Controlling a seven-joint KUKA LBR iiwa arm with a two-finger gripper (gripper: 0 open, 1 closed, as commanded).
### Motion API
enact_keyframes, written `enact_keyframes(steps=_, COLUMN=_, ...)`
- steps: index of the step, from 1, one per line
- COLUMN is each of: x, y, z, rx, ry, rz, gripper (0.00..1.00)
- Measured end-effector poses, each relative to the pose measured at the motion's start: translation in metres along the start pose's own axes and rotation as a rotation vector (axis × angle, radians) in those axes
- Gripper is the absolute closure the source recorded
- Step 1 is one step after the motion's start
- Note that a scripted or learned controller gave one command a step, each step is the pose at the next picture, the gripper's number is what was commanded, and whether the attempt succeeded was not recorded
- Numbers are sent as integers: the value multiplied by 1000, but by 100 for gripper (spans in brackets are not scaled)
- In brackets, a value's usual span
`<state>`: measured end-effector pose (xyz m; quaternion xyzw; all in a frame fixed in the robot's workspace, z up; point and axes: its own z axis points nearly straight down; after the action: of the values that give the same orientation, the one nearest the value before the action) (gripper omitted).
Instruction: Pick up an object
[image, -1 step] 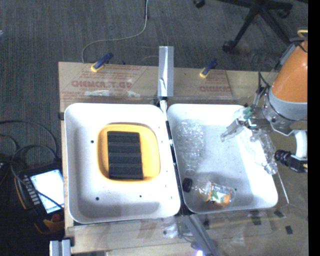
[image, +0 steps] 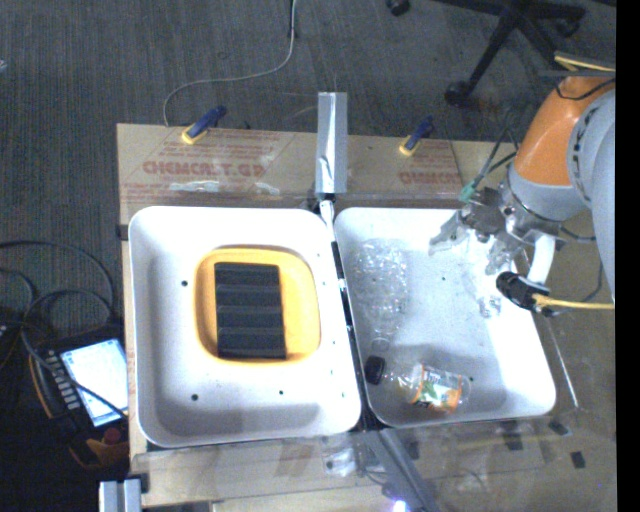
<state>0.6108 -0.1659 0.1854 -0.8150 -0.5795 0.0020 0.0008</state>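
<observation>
The gripper (image: 470, 235) hovered over the right bin (image: 520, 400); whether its jaws were spread I could not tell. A plastic bottle (image: 425, 383) lay below, ungrasped. Next: descend onto it.

Yellow tray (image: 306, 300) in left bin (image: 160, 300)

The grey arm with its orange band (image: 568, 120) reaches in above the right white bin's (image: 540, 395) far right corner, its two-finger gripper (image: 478, 232) pointing leftward.
</observation>
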Motion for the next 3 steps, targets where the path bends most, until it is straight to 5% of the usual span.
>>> enact_keyframes(steps=1, x=-15, y=-45, z=-96, rx=-3, ry=-1, rz=80, gripper=0)
enact_keyframes(steps=2, x=-29, y=-96, z=-59, rx=-2, ry=2, rz=-404, gripper=0)
enact_keyframes(steps=3, x=-22, y=-127, z=10, rx=-2, ry=3, rz=-565, gripper=0)
